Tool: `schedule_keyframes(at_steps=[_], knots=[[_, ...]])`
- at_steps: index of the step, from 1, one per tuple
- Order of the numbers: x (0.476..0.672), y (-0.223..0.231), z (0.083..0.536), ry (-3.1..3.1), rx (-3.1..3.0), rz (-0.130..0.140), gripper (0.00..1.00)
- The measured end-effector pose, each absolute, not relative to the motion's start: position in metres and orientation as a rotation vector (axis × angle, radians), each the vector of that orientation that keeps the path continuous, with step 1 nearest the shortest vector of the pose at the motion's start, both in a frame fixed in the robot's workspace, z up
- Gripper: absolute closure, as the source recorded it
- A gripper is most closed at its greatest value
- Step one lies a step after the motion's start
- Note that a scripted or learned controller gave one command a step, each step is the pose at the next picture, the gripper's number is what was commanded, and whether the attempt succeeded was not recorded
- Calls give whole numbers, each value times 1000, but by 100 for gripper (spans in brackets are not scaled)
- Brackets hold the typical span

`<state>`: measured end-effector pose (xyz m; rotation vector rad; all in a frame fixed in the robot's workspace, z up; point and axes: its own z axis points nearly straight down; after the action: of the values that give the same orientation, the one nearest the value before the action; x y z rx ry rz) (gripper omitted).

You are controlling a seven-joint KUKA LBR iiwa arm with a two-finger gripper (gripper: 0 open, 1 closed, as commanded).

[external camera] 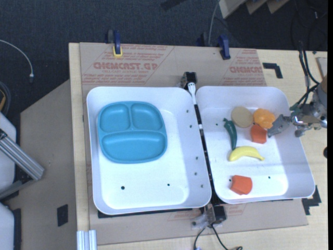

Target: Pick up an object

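Observation:
The right bin (291,184) holds several small items. A tan round piece (242,116) lies beside an orange ball (265,117), with a red-orange piece (258,134) just below the ball. A dark green pepper (230,132) lies left of a yellow banana (246,153). A red-orange block (241,184) sits near the front wall. My gripper (287,129) hangs over the bin's right side, just right of the orange ball and the red-orange piece. It is open, with nothing between its fingers.
The left bin (177,184) holds a blue divided plate (133,132). A black divider with a clamp (190,80) runs between the bins. Blue clamps (223,47) pin the cardboard base at the back. Cables (307,69) hang at the right.

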<state>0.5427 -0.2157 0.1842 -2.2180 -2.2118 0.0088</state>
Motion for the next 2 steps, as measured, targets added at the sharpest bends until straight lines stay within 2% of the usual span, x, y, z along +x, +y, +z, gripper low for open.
schedule_keyframes(at_steps=[1, 2], knots=[[546, -216, 190, -2222, -2222, 0, 0], [542, -206, 130, -2216, -2215, 4, 0]])
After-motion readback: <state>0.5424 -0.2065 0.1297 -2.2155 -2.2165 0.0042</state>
